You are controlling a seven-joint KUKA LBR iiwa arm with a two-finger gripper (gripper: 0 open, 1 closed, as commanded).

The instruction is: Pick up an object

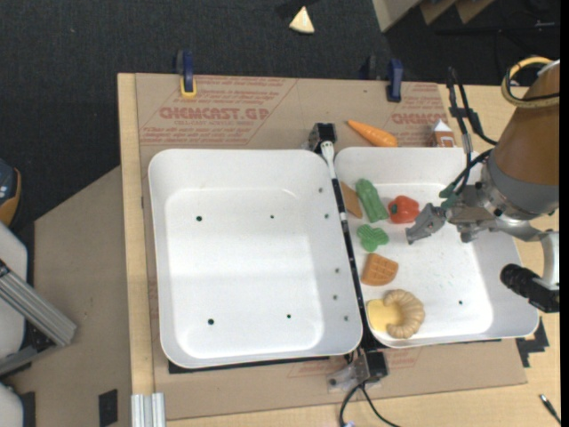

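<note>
White bins side by side on bench: left bin (178, 238), right bin (444, 301). Right bin held green pickle (371, 199), red pepper (404, 208), green piece (372, 236), waffle (380, 269), croissant (404, 312). Brown item at right bin's left wall partly hidden, unidentifiable. Carrot (372, 133) lay outside bins, on board behind right bin. Arm (524, 163) entered from right, cut off by frame edge, wrist low over right bin. Gripper (425, 227) sat just right of pepper; whether open or closed, cannot tell.
</note>
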